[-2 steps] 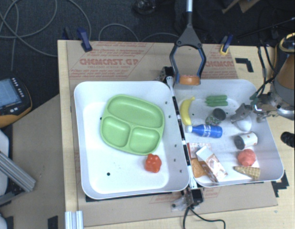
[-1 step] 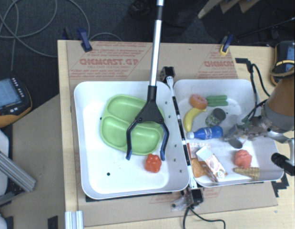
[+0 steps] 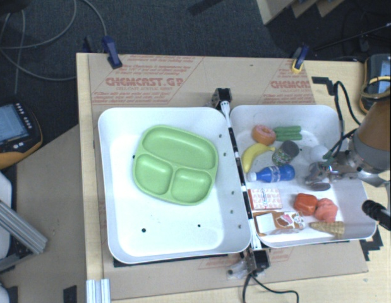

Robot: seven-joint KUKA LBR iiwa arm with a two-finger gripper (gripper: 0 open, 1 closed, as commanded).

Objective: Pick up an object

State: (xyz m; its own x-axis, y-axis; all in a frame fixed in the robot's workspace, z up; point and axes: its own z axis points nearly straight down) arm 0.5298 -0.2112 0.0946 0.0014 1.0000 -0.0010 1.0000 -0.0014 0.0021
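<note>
Low over the right bin [image 3: 321,115], the gripper [image 3: 319,174] hovers; whether its fingers are parted cannot be told. Just left, the blue bottle [image 3: 275,173] lies flat, long axis left-right, beside the banana [image 3: 253,154].

One camera sits high above the bench [image 3: 182,68], looking down at a slant on both bins [image 3: 113,169].

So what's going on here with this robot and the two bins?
A robot arm reaches in from the right over the right bin, which holds a jumble of small things: a banana, a blue bottle, a green piece, red lumps and a cone. Its claw sits low among them, with nothing plainly held. The left bin holds a green divided plate.
</note>
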